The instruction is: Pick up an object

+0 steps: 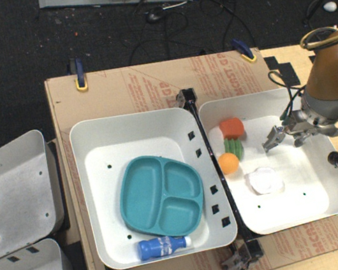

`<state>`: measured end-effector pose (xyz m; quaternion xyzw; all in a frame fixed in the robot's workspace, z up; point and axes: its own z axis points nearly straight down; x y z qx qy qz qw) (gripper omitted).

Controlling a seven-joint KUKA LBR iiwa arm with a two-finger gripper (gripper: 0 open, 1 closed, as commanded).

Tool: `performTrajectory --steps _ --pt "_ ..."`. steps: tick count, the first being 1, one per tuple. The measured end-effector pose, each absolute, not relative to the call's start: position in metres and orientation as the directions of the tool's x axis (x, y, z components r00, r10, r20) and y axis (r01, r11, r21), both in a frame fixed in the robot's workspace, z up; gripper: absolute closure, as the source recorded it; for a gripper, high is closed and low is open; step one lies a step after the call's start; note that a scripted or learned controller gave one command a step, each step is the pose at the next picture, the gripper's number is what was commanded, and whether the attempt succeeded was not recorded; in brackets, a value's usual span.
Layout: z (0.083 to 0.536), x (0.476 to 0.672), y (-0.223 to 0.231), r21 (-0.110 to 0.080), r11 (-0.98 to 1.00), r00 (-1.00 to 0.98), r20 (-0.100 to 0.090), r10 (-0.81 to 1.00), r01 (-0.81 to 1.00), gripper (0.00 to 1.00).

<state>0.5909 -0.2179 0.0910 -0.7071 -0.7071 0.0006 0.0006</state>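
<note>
Reaching in from the right edge of the bench, the arm (331, 80) hangs its hand (275, 139) low over the right bin (310, 203), fingers spread apart and nothing between them. Just off those fingertips, toward the bin's left wall, a red block (232, 127) sits at the far end, a green piece (234, 147) touching it below, then an orange ball (228, 163) right against that. A white round lid-like object (263, 180) lies near the bin's middle, apart from the hand. Over in the left bin (94, 151), a teal divided plate (161, 195) fills the floor, and a blue bottle (162, 247) lies on its side along the near wall.
</note>
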Motion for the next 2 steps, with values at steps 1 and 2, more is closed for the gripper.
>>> performTrajectory --steps 1,2 --pt "0.103 0.592 -0.218 0.002 0.001 -0.001 -0.001 1.0 1.0 1.0" --pt "0.167 0.597 -0.222 0.008 0.002 -0.002 -0.004 1.0 1.0 1.0"
